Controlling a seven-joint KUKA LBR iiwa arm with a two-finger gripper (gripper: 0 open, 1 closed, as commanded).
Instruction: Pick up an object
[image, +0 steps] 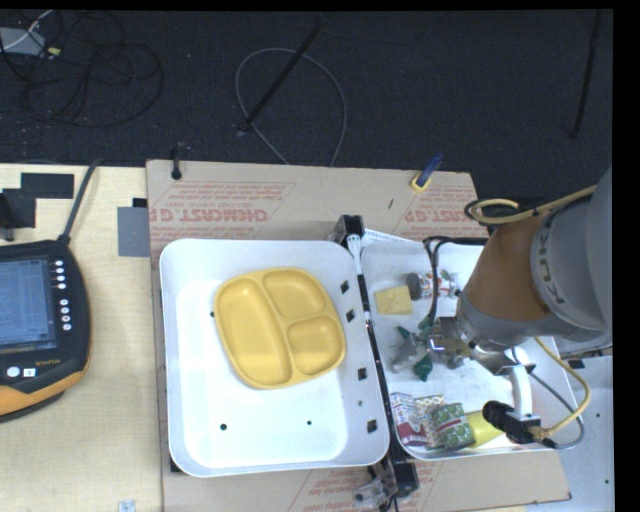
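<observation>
My gripper (413, 349) reaches down into the right bin (470, 255) near its left wall, with the arm coming in from the right. A small dark green thing (424, 369) lies just below and to the right of the gripper tip, touching or nearly touching it. A yellow block (393, 300) rests further back in that bin, and a small jar-like item (421, 287) stands beside it. Near the front lies a printed red and green packet (432, 419), with a yellow-green thing (478, 432) to its right.
The left bin (190, 400) holds a yellow divided plate (280, 325). A dark rail (366, 330) separates the two bins. A handheld control pendant (35, 315) lies on the bench at far left. The arm's body covers the right bin's right half.
</observation>
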